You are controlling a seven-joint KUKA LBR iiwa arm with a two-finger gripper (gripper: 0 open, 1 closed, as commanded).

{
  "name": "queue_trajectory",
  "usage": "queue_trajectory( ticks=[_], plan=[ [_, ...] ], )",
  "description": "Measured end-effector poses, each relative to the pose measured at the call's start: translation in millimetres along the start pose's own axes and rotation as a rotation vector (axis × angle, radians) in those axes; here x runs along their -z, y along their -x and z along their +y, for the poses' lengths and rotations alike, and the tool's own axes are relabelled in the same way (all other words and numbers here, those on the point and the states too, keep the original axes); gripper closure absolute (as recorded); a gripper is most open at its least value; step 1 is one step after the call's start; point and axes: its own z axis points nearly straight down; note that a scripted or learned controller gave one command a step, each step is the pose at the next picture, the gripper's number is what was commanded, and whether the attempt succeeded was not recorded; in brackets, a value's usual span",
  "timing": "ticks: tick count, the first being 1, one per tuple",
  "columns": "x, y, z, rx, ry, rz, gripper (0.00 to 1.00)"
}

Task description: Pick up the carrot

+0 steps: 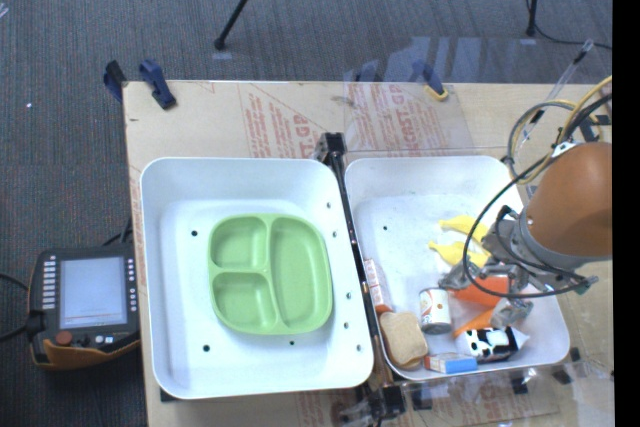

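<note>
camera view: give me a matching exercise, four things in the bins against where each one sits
Things:
1. green divided plate
2. carrot
3. slice of bread
4. small can

Places:
A. right bin, near corner beside the divider
B. right bin, under the arm's wrist
C. left bin, middle
D. right bin, between the bread and the carrot

Pairs: 1-C, 2-B, 3-A, 4-D
</note>
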Motion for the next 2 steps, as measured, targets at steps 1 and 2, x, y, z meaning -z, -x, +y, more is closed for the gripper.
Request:
queue_trajectory(
  ticks=[1,2],
  plan=[
    [3.3,8.5,13.2,-0.124,-0.019,-0.009,0.00],
    [2.3,11.7,17.2,-0.210,-0.019,-0.013,0.00]
  ],
)
